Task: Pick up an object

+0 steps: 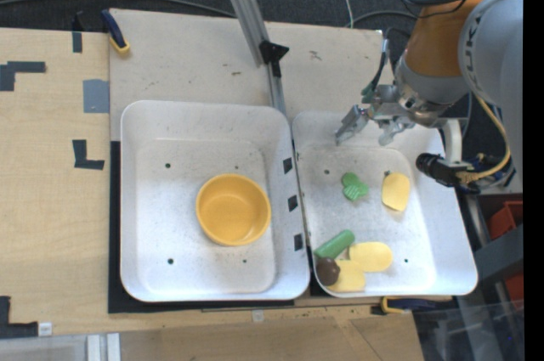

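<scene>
My gripper [371, 132] hangs open above the far end of the right bin [442, 266], with nothing between its fingers. Below it in that bin lie a small green piece [354, 188] and a pale yellow piece [395, 192]. Nearer the front edge are a green cylinder [334, 245], a yellow oval piece [371, 256], a brown piece [328, 271] and another yellow piece [349, 282], bunched together. A yellow bowl [233, 209] sits upright in the left bin [153, 130].
A slanted metal pole [246, 2] crosses above the far edge between the bins. Cables [463, 168] hang at the arm's right. The wooden bench top [42, 181] stretches to the left.
</scene>
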Action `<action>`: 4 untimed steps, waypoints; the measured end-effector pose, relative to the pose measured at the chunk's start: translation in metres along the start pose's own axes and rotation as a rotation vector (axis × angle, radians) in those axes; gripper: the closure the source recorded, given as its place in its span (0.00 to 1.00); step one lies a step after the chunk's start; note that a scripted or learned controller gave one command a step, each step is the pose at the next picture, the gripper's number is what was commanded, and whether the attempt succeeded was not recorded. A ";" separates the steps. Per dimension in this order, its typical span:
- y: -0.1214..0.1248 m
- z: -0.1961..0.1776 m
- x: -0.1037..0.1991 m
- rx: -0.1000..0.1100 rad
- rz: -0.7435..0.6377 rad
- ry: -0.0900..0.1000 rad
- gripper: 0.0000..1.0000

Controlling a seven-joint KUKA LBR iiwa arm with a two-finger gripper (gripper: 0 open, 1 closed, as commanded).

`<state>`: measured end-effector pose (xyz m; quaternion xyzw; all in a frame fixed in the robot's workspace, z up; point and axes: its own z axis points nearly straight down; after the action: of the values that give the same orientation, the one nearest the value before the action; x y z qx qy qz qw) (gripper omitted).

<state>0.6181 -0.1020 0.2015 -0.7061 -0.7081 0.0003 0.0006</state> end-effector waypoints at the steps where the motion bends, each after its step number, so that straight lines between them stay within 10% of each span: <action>1: 0.000 0.000 0.000 0.000 0.000 0.000 0.00; 3: -0.008 0.113 -0.005 0.001 0.001 -0.002 0.00; 4: -0.008 0.102 -0.004 0.002 0.000 0.000 1.00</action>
<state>0.6104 -0.1061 0.0998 -0.7061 -0.7082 0.0009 0.0013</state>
